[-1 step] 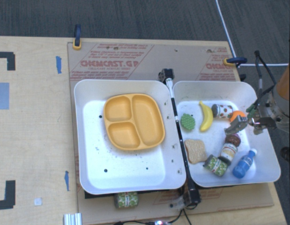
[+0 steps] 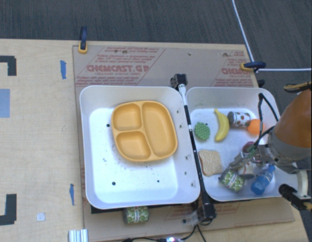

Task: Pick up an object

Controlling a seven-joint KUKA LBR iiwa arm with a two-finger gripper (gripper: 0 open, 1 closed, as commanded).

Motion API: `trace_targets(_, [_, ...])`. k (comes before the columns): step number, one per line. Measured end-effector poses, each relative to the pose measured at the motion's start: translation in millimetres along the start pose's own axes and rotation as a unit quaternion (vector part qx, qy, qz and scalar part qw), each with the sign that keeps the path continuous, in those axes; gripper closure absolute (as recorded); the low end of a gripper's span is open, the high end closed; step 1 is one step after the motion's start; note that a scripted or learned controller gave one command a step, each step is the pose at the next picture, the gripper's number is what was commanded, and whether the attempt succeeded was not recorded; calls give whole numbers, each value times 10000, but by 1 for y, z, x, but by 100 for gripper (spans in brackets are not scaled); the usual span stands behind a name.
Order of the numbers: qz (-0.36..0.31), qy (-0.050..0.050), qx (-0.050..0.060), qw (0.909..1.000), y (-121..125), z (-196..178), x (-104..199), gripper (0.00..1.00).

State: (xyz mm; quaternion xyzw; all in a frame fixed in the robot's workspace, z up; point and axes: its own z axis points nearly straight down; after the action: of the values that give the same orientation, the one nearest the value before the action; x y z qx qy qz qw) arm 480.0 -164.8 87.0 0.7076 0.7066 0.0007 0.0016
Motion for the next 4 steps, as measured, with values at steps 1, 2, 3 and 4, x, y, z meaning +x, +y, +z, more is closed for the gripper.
trace_targets(1, [-10,-6,-21,10000,22,0,37,0])
trace_targets(2, [-5,-16,-47,10000,23,-10,37,100])
trace_targets(3, [-12,5,5,10000,35,-37,48,100])
trace_targets(4, [-20,8,3,10000,154,-98,126,100])
